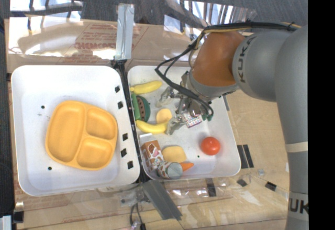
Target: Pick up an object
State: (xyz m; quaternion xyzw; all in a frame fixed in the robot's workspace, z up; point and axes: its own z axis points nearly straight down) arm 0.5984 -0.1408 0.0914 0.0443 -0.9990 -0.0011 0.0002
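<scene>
A divided tray (81,134) is lying in the left bin (31,85). In the right bin (229,140), two bananas (146,87) (152,127) are sitting at upper and middle left, a tomato (211,145) at lower right, a snack packet (152,152) at lower left.

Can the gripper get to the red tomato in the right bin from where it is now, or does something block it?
Probably yes. The red tomato lies apart from the other items on bare floor of the right bin, with nothing on top of it. The gripper is over the same bin, just up and left of it.
</scene>
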